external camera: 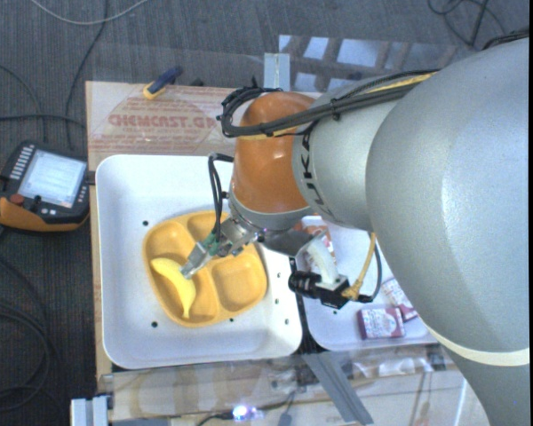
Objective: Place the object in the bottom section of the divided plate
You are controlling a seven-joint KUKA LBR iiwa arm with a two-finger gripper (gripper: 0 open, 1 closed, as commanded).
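A yellow divided plate lies in the left white bin. A yellow banana rests in the plate's left-hand compartment, curving from its upper left down toward the plate's bottom rim. My gripper reaches down over the middle of the plate, its tip right at the banana's upper end. The angle does not show whether it touches the banana. The orange wrist band and the big grey arm cover the plate's upper right edge.
The right bin holds a maroon packet and some small red-and-white packets, partly under the arm. A blue and yellow tool lies on the board behind the bins. A teach pendant sits off the bench's left.
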